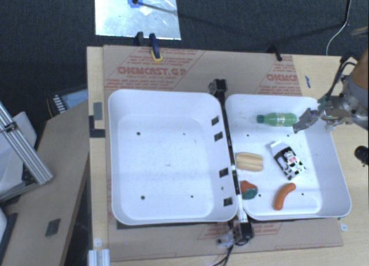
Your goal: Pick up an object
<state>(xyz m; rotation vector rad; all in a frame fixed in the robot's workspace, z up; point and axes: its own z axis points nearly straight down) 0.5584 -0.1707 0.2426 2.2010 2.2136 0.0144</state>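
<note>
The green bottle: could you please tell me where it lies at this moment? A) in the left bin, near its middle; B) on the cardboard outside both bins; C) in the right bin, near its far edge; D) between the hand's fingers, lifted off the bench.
C: the green bottle lies on its side on the floor of the right bin, near the far edge, with the hand just to its right.

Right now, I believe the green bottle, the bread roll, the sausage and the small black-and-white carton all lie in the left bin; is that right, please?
Not quite: the camera view shows the green bottle, bread roll, sausage and black-and-white carton all lying in the right bin, not the left.
</note>
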